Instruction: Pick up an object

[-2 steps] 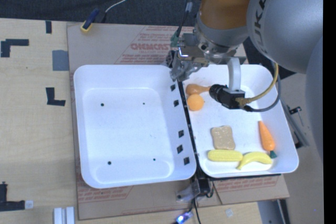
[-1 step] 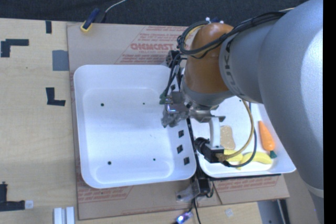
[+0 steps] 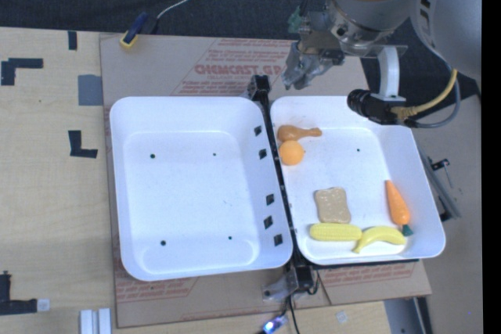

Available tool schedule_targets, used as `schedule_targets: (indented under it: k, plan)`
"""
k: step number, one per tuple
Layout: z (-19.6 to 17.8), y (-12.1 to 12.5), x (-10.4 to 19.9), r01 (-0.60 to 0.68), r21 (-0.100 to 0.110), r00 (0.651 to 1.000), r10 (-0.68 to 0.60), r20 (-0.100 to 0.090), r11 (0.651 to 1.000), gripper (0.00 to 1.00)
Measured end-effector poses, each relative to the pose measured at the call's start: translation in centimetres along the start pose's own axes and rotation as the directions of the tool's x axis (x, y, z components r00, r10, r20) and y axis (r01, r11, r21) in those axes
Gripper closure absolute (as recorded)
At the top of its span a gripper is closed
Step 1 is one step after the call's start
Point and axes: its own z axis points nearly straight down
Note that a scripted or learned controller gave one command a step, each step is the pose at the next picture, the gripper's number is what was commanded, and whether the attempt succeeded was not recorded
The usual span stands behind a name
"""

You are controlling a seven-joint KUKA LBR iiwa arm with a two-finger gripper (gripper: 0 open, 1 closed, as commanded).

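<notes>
The gripper [image 3: 301, 74] hangs above the right bin's [image 3: 368, 137] far-left corner, fingers seemingly together on nothing; the drumstick [image 3: 297, 133], long axis running left to right, lies just nearer, beside the orange ball [image 3: 291, 154]

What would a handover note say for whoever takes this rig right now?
Gripper: raised over the far rim of the right bin, nothing visible between its fingers; open or shut can't be told.
Things, all in the right bin: drumstick and orange ball near the divider; bread slice in the middle; corn cob and banana at the near edge; carrot by the right wall.
Done: no pick yet.
Left: choose an object, descend, grasp, lift.
</notes>
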Motion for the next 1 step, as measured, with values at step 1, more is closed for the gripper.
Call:
schedule_targets:
  k: [1]
  plan:
    - [-7.51, -0.49, 8.3, 0.01, 0.012, 1.0, -0.01, -0.005, 1.0, 1.0]
